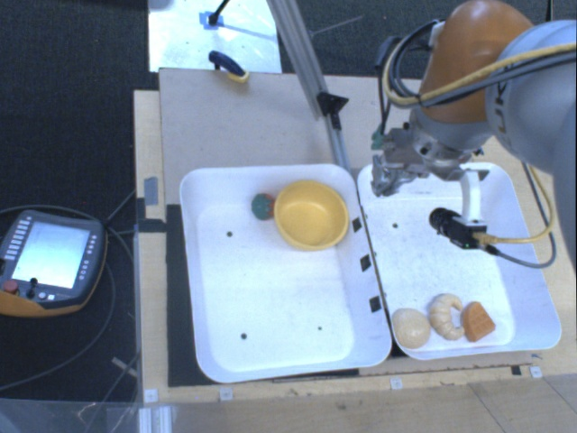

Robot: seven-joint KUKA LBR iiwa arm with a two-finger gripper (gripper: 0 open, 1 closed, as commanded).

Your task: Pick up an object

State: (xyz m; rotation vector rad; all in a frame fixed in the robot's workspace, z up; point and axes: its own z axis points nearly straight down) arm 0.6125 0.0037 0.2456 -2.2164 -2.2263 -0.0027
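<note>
The gripper (389, 180) hangs over the far left corner of the right bin (532, 242), its state impossible to tell, while the croissant (445, 316) lies well toward the near edge.

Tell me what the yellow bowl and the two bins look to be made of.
Yellow bowl: probably plastic, smooth and matte, judging by its even colour and soft sheen. Left bin and right bin: likely thin moulded plastic, white, with rounded corners and a faint gloss; sheet metal painted white cannot be ruled out.
</note>
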